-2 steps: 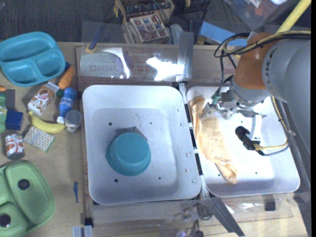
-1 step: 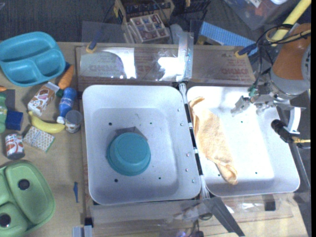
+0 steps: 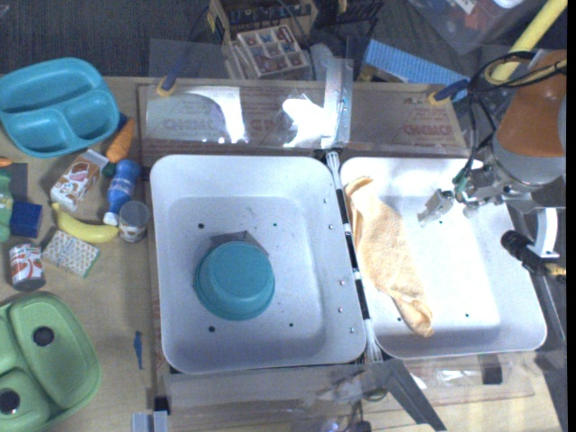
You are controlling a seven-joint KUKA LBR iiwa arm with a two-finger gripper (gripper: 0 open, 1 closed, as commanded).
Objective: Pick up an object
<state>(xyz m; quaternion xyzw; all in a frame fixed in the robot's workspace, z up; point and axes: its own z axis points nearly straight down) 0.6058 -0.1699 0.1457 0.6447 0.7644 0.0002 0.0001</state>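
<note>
A teal bowl [image 3: 235, 280] sits upside down in the left bin [image 3: 180, 196]. A yellow cloth [image 3: 387, 252] lies crumpled along the left side of the right bin [image 3: 504, 304]. My gripper [image 3: 438, 207] hangs over the upper middle of the right bin, to the right of the cloth's top end and apart from it. Its fingers [image 3: 430, 211] point left and stand open, with nothing between them.
The grey arm with its orange band [image 3: 531, 129] comes in over the right bin's far right corner. Left of the bins lie a teal divided tray [image 3: 58, 104], a banana [image 3: 83, 226], a can [image 3: 133, 220], small boxes and a green dish [image 3: 40, 367].
</note>
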